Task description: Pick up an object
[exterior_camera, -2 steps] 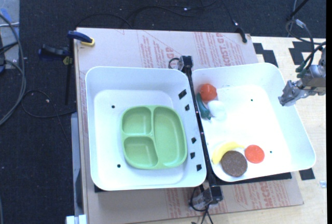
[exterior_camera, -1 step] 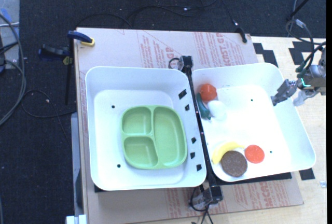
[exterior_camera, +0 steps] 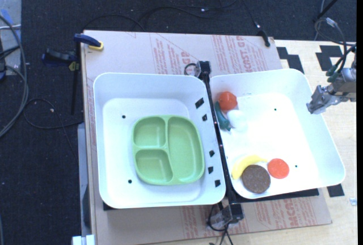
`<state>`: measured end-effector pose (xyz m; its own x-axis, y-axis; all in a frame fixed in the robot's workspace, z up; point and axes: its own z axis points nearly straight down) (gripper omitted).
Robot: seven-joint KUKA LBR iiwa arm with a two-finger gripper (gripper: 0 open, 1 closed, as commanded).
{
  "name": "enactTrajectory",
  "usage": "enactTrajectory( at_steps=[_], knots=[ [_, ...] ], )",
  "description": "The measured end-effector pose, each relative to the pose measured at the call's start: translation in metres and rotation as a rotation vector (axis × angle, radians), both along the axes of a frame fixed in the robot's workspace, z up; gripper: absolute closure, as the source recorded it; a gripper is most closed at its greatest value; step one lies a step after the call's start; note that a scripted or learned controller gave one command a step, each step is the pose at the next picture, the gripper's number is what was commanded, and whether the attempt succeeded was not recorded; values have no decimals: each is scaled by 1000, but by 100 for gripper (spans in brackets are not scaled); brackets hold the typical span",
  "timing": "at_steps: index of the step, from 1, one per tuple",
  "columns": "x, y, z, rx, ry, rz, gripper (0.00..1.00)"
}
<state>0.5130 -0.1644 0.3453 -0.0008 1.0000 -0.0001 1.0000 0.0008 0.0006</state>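
Observation:
The right bin (exterior_camera: 309, 125) holds an orange-red ball-like object (exterior_camera: 227, 100) near its far left corner, with a teal piece (exterior_camera: 222, 119) and a white object (exterior_camera: 238, 120) beside it. At the near side lie a yellow banana-shaped piece (exterior_camera: 245, 164), a brown disc (exterior_camera: 256, 178) and an orange disc (exterior_camera: 278, 168). My gripper (exterior_camera: 319, 101) hangs at the bin's right rim, far from all of these, with nothing visibly in it.
The left bin (exterior_camera: 113, 96) holds a green divided plate (exterior_camera: 168, 150). A black divider with clips (exterior_camera: 211, 125) runs between the bins. Cables and clamps (exterior_camera: 85, 45) lie around the cardboard bench top.

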Motion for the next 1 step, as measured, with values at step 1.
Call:
enactTrajectory(
  at_steps=[1],
  knots=[
    [-31,43,-203,2,12,0,100]
  ],
)
